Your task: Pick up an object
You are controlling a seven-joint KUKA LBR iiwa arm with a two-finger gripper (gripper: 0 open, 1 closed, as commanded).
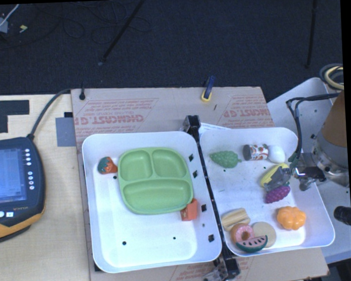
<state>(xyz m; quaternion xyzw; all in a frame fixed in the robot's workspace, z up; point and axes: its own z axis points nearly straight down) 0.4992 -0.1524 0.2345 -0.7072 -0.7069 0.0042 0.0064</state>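
My gripper point(294, 172) reaches into the right bin point(312, 236) from the right, low over its right side. It sits right beside a yellow and grey toy point(273, 174), with purple grapes point(277, 193) just below that. Nothing can be seen held in it. An orange pumpkin point(291, 217) lies nearer the front. A green leafy toy point(225, 159), a small can point(256, 152) and a white egg point(276, 154) lie along the back. A bun point(234, 217), a pink donut point(242, 232) and a watermelon slice point(255, 243) are at the front left.
The left bin point(146, 250) holds a green divided plate point(155, 179), a small orange and green toy point(106, 165) and an orange block point(191, 211). A teach pendant point(10, 187) lies far left on the bench. A yellow clamp point(207, 95) sits behind the bins.
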